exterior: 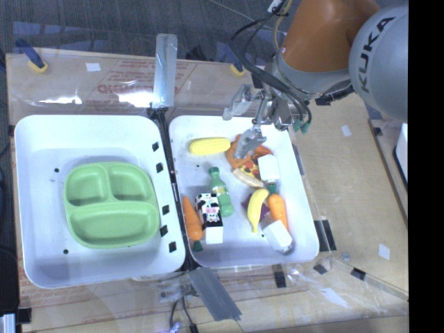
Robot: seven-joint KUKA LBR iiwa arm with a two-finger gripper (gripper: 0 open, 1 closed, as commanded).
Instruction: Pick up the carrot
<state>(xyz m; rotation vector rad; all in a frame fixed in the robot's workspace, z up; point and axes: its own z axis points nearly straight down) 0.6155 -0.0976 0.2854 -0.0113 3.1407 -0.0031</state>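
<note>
Metal parts of the hand [266,116] hang over the far rim of the right bin [300,179], just above a pile of orange toy food [246,155]; I cannot tell if the hand is open or closed, and I see nothing gripped in it. It seems placed there to come down from above, but it is well apart from the clearest carrot. Near the hand lie a yellow corn-like piece [209,146] and a small white block [268,166]. Further toward the near side are a green bottle [218,189], a banana [257,208] and a milk carton with cow spots [210,217]. The carrot [191,218] lies flat along the left wall of this bin, touching or almost touching it, with the carton just beside; it is long, orange, tapered, with a small green end toward the near rim. This tight place against the wall may leave little room for a grasp, I think. A second orange piece [277,208] next to the banana could also be a carrot. The left bin [35,186] holds a green divided plate [109,205], and both bins sit on the tabletop [347,186].
</note>
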